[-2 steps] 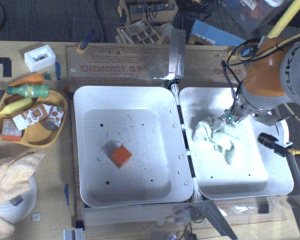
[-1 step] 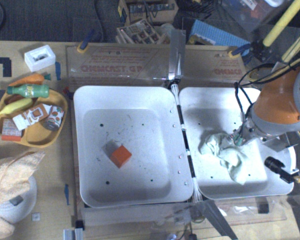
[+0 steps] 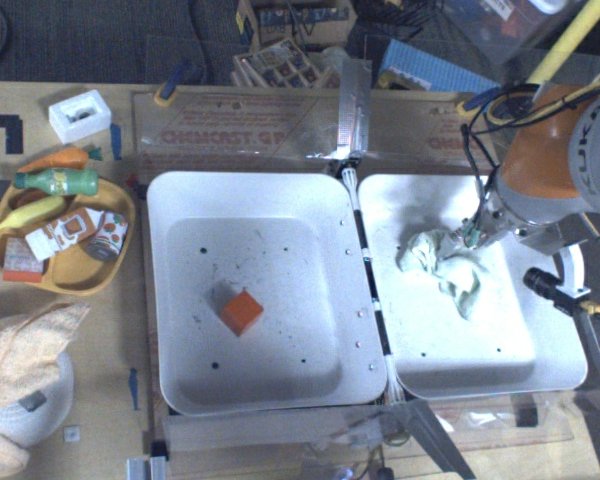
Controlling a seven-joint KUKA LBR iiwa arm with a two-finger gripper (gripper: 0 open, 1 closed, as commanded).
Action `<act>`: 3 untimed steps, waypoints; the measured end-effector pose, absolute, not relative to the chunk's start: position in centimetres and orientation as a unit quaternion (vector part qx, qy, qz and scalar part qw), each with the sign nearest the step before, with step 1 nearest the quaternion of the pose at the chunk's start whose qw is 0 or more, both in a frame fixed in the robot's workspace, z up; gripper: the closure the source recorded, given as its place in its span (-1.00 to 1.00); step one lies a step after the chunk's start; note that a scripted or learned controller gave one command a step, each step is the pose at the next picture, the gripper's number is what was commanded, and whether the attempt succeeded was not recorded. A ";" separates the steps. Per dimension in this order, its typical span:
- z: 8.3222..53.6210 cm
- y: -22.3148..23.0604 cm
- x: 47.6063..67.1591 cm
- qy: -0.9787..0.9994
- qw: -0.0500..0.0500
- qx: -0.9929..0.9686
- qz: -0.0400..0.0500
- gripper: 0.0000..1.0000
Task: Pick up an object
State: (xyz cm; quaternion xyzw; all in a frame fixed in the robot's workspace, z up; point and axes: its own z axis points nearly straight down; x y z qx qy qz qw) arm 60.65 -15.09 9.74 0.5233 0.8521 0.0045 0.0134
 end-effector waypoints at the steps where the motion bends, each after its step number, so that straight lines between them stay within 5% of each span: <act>1: 9.7 -17.1 63.8 0.786 0.011 0.618 0.005 -1.00; 2: 9.6 -14.8 65.9 0.782 0.010 0.623 0.002 -1.00; 3: 9.7 -12.6 62.5 0.790 0.012 0.613 0.005 -1.00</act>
